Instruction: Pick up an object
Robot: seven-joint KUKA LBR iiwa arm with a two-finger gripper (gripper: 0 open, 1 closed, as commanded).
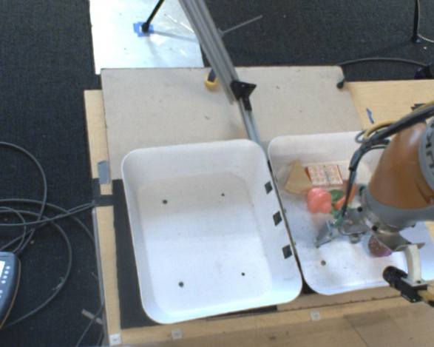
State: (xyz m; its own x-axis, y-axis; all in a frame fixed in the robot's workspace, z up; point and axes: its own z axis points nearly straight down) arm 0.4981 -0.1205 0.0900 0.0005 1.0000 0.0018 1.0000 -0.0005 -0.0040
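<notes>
The arm [413, 174] comes in over the right bin [357, 274], its orange band above the wrist and its grey metal gripper [334, 231] down near the bin's floor. Whether the claw is open or closed cannot be told from this slanted view, and nothing can be seen clamped in it.

Taking the right bin as the landmark: in its far half lies a pink-red rounded object [319, 199], just beside the gripper and a little farther back than it. Touching that object on the side toward the arm is a small green piece [338, 195]. Behind them, toward the bin's far wall, sits a flat white card or packet with red print [325, 174]; the print is too small to read. Partly under that packet, toward the bin's left wall, is a tan wedge-shaped item [296, 177]. Near the bin's front, under the arm's wrist, a small dark purple object [378, 247] shows in part.

The left bin [206, 229] stands against the right bin's left wall. A grey metal pole [220, 54] slants across the bench behind both.
</notes>
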